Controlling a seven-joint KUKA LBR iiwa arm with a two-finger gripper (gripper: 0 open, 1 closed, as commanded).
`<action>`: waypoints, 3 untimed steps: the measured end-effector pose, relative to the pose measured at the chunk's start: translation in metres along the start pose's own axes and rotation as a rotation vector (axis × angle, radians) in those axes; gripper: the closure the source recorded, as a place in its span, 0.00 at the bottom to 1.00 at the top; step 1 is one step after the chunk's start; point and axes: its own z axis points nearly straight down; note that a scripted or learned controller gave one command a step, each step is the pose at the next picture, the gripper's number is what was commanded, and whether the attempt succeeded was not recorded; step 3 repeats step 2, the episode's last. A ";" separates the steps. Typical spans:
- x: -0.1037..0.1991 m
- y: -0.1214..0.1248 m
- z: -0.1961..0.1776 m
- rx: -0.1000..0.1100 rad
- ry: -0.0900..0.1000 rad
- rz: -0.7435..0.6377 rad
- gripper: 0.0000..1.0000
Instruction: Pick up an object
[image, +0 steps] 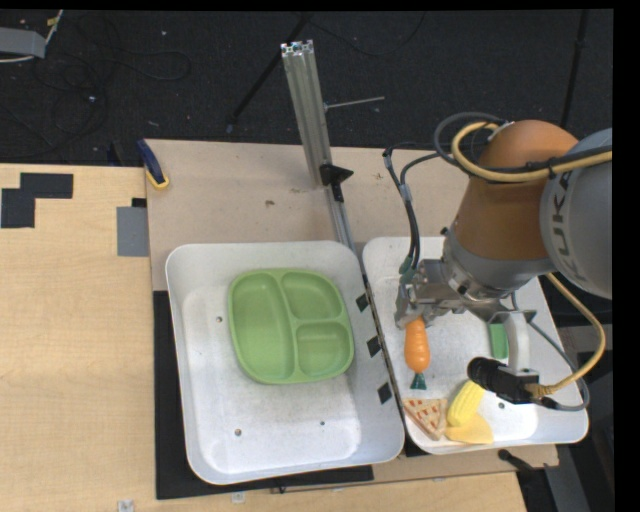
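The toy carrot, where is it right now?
The toy carrot lies in the right bin, near its left wall, directly under the gripper, with the corn and pizza slice nearer the camera.

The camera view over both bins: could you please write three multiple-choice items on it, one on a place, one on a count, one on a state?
1. Where does the green plate lie?
A. left bin
B. right bin
C. bare bench

2. How many compartments does the plate have?
A. two
B. three
C. five

3. How is the toy carrot placed?
A. on the plate
B. outside both bins
C. in the right bin, just below the gripper

Answers: A, it rests inside the left bin; B, ridges split it in three; C, it lies under the wrist.
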 end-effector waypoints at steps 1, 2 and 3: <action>0.060 -0.002 -0.001 0.001 0.000 0.000 1.00; 0.107 0.009 0.003 0.001 -0.002 0.001 1.00; 0.107 0.009 0.003 0.001 -0.002 0.001 1.00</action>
